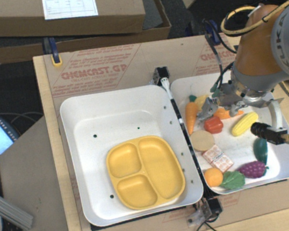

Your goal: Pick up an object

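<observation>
1. A brown paper-covered bench [126,66] printed with red lettering is seen bearing two shallow white bins side by side.
2. The left white bin [80,122] is occupied by a yellow three-compartment plastic tray [145,172], lying toward the bin's near right part.
3. The right white bin [288,163] is crowded with toy food items.
4. The grey arm with the orange band [261,45] is seen entering from the right and bending down over the far part of the right bin.
5. The two-finger gripper [216,107] is positioned low among the items at the bin's far left; whether its fingers are apart or together cannot be told, and no item can be confirmed between them.
6. An orange toy carrot [191,115] lies just left of the gripper, along the bin's left wall.
7. A red toy tomato [213,125] sits just below the gripper, touching or nearly touching it.
8. A yellow toy corn cob [244,123] lies to the right of the tomato.
9. A tan round biscuit-like piece [202,141] is noted beneath the tomato.
10. A purple toy grape bunch [252,169], a dark green pepper-like piece [260,150], an orange ball-shaped fruit [213,177] and a green leafy piece [233,181] are grouped along the near edge.
11. A small pink-and-white wrapped packet [217,157] lies in the bin's middle.
</observation>
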`<action>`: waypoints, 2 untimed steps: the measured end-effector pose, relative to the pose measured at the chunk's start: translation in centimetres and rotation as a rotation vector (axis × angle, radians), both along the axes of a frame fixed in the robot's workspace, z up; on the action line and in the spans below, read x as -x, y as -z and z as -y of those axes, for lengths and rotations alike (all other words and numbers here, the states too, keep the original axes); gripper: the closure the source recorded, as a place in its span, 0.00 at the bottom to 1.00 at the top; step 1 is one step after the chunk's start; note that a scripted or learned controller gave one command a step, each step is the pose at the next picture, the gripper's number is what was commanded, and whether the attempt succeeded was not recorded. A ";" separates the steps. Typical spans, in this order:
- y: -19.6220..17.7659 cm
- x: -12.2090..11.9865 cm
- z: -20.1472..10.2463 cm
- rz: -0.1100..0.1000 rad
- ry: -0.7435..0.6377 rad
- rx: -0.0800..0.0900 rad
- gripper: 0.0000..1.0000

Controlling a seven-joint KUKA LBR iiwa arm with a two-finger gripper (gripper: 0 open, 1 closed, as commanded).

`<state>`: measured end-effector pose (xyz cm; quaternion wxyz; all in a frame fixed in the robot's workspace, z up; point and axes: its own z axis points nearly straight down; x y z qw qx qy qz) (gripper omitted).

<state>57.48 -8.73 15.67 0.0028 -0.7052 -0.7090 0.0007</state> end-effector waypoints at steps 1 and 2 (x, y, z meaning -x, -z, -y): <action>7.7 -1.4 0.8 -0.002 0.005 0.002 0.00; 6.2 -1.5 0.8 0.006 0.006 0.003 1.00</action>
